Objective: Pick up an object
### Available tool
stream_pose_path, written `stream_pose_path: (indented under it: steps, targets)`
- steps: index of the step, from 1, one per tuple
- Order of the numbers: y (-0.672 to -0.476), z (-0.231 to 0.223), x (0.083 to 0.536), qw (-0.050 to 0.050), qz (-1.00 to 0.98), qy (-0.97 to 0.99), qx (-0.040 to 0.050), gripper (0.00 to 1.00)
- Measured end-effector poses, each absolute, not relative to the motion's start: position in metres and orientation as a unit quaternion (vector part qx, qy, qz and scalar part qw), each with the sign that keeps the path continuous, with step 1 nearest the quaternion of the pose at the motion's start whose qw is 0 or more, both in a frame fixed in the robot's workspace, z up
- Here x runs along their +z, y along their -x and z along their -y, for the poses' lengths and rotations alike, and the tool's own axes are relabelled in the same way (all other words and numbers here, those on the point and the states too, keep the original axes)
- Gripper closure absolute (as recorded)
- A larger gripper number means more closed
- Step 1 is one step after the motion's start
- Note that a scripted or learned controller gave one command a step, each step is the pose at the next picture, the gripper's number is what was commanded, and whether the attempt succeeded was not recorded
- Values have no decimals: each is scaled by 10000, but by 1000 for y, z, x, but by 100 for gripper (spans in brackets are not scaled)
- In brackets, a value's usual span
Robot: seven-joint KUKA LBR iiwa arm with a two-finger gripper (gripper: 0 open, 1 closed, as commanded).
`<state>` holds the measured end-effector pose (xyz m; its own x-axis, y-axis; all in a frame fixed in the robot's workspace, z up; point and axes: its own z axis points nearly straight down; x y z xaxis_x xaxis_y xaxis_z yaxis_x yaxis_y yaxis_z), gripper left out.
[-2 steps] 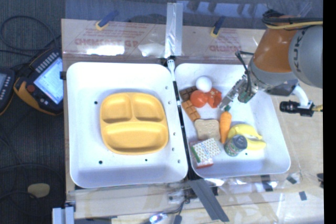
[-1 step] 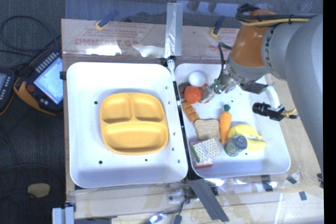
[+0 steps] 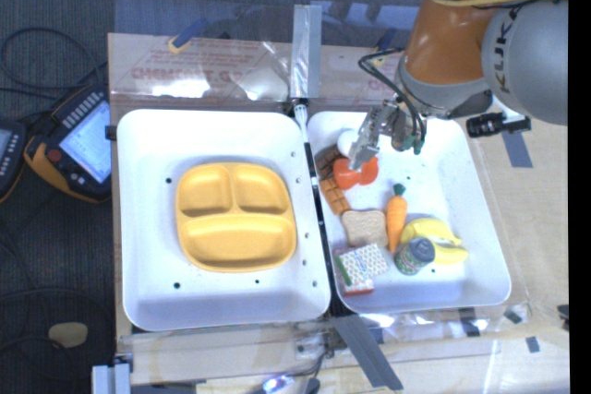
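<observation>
Bottom edge of the right bin (image 3: pixel 434 298) sits nearest the camera, with a checkered box (image 3: pixel 362 266), a small can (image 3: pixel 415 255) and a banana (image 3: pixel 439 240) lined up along it. Just behind those lie a bread slice (image 3: pixel 364 225) and a carrot (image 3: pixel 396 215), carrot touching the banana end. Further back is a red piece (image 3: pixel 355 172), with a brown piece (image 3: pixel 327 166) at its left against the bin wall and something white (image 3: pixel 348 142) just behind it.

Left bin (image 3: pixel 148 198) holds a yellow tray (image 3: pixel 236 215), three compartments, nothing in them.

Progress: judged early-to-middle. Nothing is lifted; every item appears to rest on the bin floor. The gripper (image 3: pixel 369 148) hangs low over the back-left part of the right bin, under the grey arm (image 3: pixel 536 51) with the orange band. Fingers read as slightly apart, tips angled down toward the red piece, but that is hard to make out at this size. Nothing is visibly clamped between them, so no hold can be claimed.

Likely target: the red piece. It lies directly under and just in front of the fingertips, touching or nearly touching them; which one I cannot tell. The white thing is partly hidden by the fingers and could equally be the target.

Left to do: close on an item, then raise it clear of the bin.
</observation>
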<state>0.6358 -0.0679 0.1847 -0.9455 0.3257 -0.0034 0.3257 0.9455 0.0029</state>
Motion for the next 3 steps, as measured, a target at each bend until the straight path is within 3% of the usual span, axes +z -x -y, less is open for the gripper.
stream_pose_path:
  steps: [1,2,3]
  targets:
    - [-636,68,185,17,-9863,-1651,17,0]
    - [-660,102,108,7,-9537,-3009,8,0]
    - [-644,102,89,55,-8924,-4511,20,0]
